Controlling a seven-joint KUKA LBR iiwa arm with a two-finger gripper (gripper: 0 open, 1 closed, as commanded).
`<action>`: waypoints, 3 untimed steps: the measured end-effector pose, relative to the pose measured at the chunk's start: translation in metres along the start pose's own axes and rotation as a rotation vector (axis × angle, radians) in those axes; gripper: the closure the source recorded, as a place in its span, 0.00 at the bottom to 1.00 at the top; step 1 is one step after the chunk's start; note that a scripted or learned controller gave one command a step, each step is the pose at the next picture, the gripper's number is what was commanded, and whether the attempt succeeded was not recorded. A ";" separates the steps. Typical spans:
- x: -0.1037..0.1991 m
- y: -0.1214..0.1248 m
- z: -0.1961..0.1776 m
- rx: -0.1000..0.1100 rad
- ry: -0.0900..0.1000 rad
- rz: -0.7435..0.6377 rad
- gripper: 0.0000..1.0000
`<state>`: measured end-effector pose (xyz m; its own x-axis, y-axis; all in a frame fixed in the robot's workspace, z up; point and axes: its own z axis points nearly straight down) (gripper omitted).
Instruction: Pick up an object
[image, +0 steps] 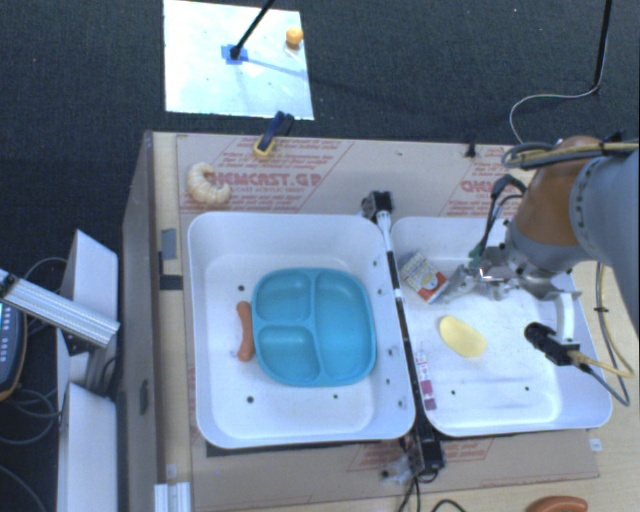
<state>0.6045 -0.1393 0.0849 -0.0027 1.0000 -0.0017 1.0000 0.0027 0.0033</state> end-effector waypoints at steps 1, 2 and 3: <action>0.033 0.061 0.000 -0.001 0.001 -0.002 0.00; 0.051 0.047 0.000 0.000 -0.003 -0.001 0.00; 0.052 0.030 -0.001 -0.001 -0.003 0.004 0.00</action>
<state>0.6344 -0.0870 0.0859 0.0013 1.0000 -0.0052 1.0000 -0.0013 0.0046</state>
